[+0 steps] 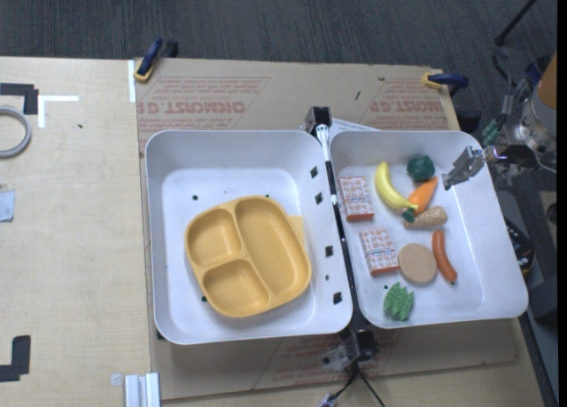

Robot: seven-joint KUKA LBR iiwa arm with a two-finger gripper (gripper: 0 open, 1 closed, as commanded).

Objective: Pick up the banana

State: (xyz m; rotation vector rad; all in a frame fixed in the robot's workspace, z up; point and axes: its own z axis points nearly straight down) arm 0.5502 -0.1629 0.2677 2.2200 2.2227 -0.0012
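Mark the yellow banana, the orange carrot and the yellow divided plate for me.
yellow banana [386, 188]: camera view, middle of its curved body.
orange carrot [423, 193]: camera view, middle of its tapered body.
yellow divided plate [247, 255]: camera view, ridge where the three compartments meet.

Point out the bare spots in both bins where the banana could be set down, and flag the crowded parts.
Left bin: bare floor rings the yellow divided plate, widest above it. Right bin: bare strip right of the sausage, along the front wall. Crowded: upper middle, where banana, carrot and broccoli cluster beside the gripper.
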